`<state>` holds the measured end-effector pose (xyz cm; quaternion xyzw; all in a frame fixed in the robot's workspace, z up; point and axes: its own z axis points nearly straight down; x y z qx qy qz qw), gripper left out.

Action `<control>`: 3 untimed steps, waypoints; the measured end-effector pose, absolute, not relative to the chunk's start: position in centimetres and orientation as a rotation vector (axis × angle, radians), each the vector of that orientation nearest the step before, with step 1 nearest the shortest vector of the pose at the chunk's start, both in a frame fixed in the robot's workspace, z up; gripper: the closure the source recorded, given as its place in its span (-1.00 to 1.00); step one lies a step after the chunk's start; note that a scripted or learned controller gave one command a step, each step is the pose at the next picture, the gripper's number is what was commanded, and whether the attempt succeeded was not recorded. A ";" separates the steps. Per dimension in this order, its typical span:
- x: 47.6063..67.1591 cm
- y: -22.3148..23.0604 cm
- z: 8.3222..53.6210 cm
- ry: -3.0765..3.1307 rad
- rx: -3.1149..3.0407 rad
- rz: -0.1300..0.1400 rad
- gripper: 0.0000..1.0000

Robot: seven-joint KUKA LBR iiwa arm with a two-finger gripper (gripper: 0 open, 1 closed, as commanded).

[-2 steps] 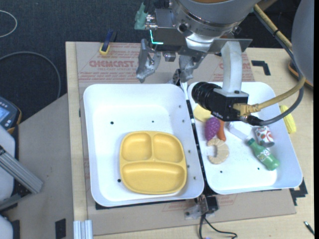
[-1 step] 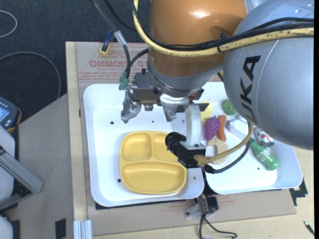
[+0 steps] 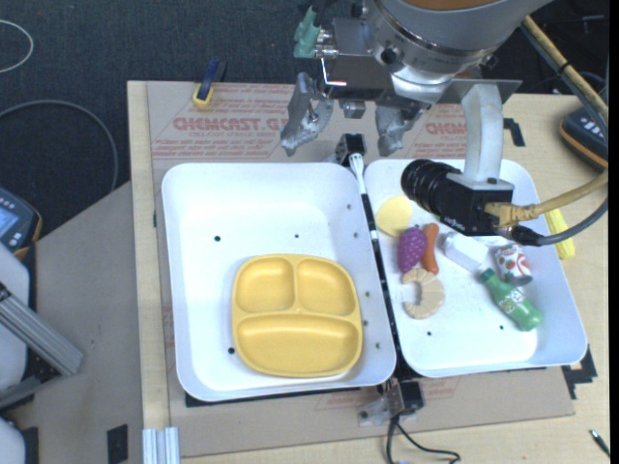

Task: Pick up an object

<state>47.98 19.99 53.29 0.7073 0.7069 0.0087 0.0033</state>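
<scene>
- The pincer [image 3: 344,129] hangs at the far edge of the two shallow white plastic bins, above the seam between them; its two grey fingers [image 3: 302,122] are spread apart with nothing between them.
- The left white bin [image 3: 193,220] carries a yellow plastic plate with three compartments [image 3: 296,315], lying flat in its near half.
- The right white bin [image 3: 561,332] carries the loose items, all to the right of the yellow plate.
- A round yellow lemon-like toy [image 3: 393,215] lies nearest the seam, at the far side of the right bin.
- A purple bunch of toy grapes [image 3: 413,249] lies just nearer than the lemon, with a slim orange toy carrot [image 3: 430,246] touching its right side.
- A tan, bitten-looking toy biscuit [image 3: 423,294] lies just nearer than the grapes.
- A small green bottle [image 3: 511,303] lies tipped over to the right of the biscuit, with a small white and red item [image 3: 511,264] just beyond it.
- A black cylindrical device with a yellow hose [image 3: 453,199] overhangs the far part of the right bin.
- The counter [image 3: 145,133] is brown board with red lettering.
</scene>
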 end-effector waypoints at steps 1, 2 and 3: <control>48.0 12.2 53.6 2.210 2.228 0.004 -1.00; 47.8 12.8 40.4 2.224 2.228 -0.020 -1.00; 47.9 20.5 45.7 2.230 2.210 0.011 -1.00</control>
